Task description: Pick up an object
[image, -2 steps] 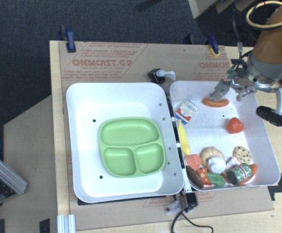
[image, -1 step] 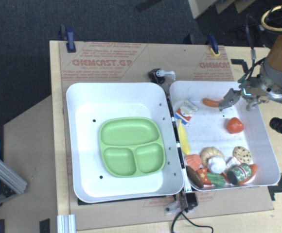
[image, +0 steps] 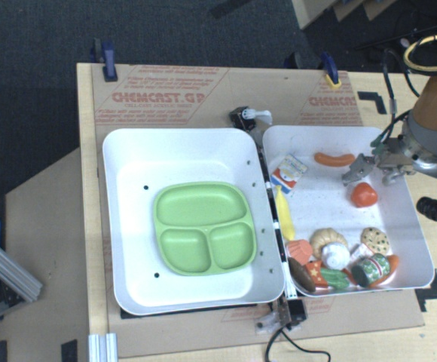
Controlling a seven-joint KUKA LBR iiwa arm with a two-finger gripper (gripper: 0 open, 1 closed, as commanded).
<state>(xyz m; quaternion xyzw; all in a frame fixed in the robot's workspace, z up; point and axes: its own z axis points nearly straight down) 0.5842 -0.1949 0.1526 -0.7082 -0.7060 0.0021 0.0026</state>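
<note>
At the near edge of the right bin (image: pixel 422 259) a heap of toy food is packed together: a green can (image: pixel 371 271) with a red band, a speckled cookie (image: pixel 374 239), a white ball (image: pixel 336 256), a tan bun (image: pixel 328 239), an orange piece (image: pixel 300 249) and a dark spoon-shaped piece (image: pixel 301 277). A yellow banana (image: pixel 282 213) lies along the wall shared with the left bin (image: pixel 120 225), which holds a green divided plate (image: pixel 204 227). Farther in sits a red tomato (image: pixel 365 194), round and glossy, alone on bare white floor. It lies just below and slightly left of the gripper (image: pixel 371 168), close to it but not between the fingers. The gripper hangs over the far right part of this bin, its grey fingers (image: pixel 354 174) spread apart with nothing between them, carried by the arm (image: pixel 429 123) entering from the right. Left of the gripper, an orange sausage (image: pixel 334 158) lies near the far wall, and a small white and red carton (image: pixel 287 173) rests left of that. Both bins stand on a tan surface (image: pixel 166 96) printed with red lettering
</note>
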